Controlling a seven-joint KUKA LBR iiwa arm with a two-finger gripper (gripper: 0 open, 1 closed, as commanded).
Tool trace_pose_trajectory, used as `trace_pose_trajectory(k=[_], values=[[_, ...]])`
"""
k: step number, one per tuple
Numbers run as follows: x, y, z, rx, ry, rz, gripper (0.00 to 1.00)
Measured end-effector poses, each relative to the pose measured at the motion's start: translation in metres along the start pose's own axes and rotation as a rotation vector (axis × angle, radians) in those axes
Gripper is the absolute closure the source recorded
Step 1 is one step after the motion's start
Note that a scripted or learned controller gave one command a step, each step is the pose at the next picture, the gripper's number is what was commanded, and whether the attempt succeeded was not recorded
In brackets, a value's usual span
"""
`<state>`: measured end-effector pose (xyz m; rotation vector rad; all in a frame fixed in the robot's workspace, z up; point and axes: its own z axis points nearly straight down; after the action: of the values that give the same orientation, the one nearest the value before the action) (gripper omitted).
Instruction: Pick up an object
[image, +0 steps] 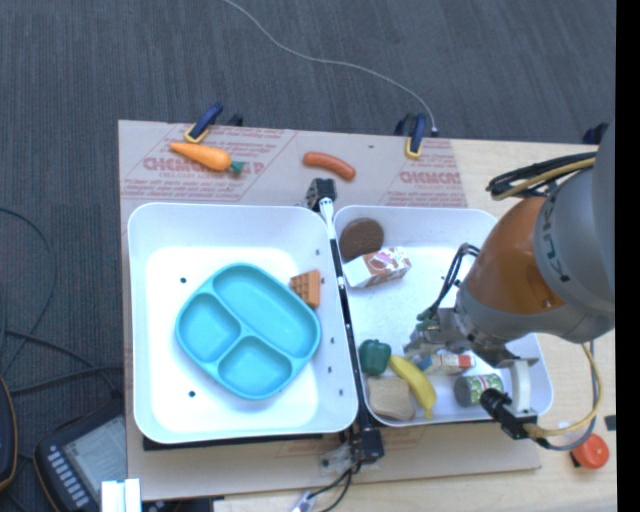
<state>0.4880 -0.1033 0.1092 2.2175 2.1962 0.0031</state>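
Lower right of the frame, the gripper (436, 338) hangs over the right bin (420, 225), just above the banana (414, 381); whether it is apart or together I cannot tell. By my judgement the banana is light, stiff, smooth plastic, best pinched across its narrow middle.

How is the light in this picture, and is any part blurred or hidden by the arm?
Camera view: light is even and soft, the white bins bright without hard glare; the blue plate casts a faint shadow; small items by the end effector look slightly soft, and the arm covers the right bin's far corner.
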Motion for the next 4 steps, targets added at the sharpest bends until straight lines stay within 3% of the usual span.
trace_pose_trajectory(k=[1,2,3,4], values=[[-0.001,0.0,0.0,-0.001,-0.003,0.002,0.0],[-0.002,-0.001,0.017,-0.004,-0.007,0.004,0.0],[0.003,-0.001,0.01,0.0,0.001,-0.001,1.0],[0.001,0.09,0.022,0.006,0.01,-0.01,1.0]])
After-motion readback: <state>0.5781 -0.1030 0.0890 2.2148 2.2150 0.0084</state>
